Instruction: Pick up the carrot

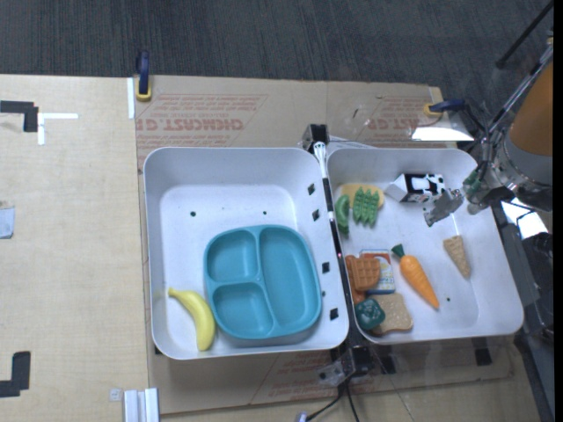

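We are looking down on the carrot [419, 279], which is lying in the right bin [493, 319], near the middle of its floor. Its green top is pointing up and to the left, toward the bin's centre, and its orange tip is pointing down and to the right. It is sitting just beside a waffle-like piece [362, 273] on its left, and a pale cone-shaped wedge [456, 255] is lying a little apart on its right. A slice of toast [400, 313] is resting below it.

We are judging the carrot to be a light, stiff plastic toy, smooth and tapered, so it is likely to slip toward its thin end if pinched there. We are thinking the best hold is across the thick orange body just below the green top, with the closing direction set square to its long axis. The free floor on its right side is giving room for one side of the grip; the waffle piece is crowding the other.

The gripper [442, 206] is hovering over the upper right part of the right bin, well apart from the carrot and above the wedge. Its jaws are appearing small and dark against the bin, and we cannot tell how wide they are standing. We are seeing nothing between them.
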